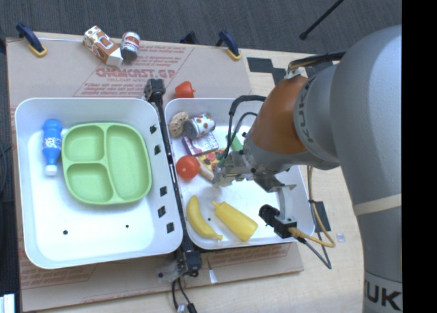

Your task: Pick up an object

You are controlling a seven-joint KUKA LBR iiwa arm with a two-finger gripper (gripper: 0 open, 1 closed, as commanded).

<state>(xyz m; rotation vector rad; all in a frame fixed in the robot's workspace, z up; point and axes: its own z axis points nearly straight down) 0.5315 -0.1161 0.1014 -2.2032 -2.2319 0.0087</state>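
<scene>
From my feed the claw (222, 173) sits just right of the tomato (187, 167), above the banana (200, 219); can't tell its grip.

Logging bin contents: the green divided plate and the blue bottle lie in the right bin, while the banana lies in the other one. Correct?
Not quite. The camera view shows the green divided plate and the blue bottle in the left bin, not the right one. The banana does lie in the other bin.
</scene>
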